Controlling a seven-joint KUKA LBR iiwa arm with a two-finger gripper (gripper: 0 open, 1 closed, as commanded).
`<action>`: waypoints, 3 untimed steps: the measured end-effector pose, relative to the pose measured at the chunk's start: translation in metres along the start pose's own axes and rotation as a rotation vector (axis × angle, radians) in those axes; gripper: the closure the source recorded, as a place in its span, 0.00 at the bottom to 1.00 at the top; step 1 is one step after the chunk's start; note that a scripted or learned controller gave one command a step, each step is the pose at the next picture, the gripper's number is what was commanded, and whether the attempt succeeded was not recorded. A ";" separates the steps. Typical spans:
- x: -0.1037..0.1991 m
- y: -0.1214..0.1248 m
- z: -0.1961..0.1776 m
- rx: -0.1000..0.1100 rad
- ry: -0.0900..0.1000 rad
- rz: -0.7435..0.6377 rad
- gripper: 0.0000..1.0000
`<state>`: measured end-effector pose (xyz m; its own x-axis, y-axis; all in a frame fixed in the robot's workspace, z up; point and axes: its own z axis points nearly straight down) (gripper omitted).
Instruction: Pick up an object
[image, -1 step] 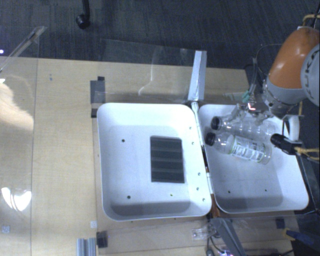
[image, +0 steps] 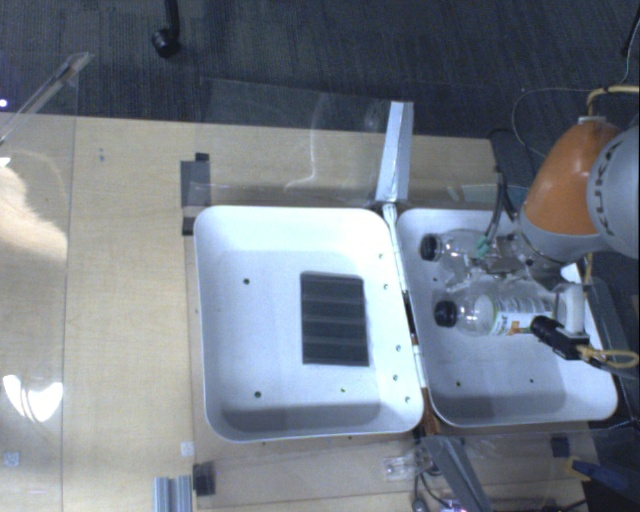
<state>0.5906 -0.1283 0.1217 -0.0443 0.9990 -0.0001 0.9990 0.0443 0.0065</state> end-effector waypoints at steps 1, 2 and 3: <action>0.008 -0.018 0.032 -0.005 -0.001 -0.166 0.00; 0.036 -0.031 0.032 -0.008 -0.002 -0.291 0.00; 0.037 -0.027 0.019 -0.017 -0.003 -0.291 1.00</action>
<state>0.5621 -0.0923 0.1030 -0.3291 0.9443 -0.0076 0.9440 0.3291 0.0228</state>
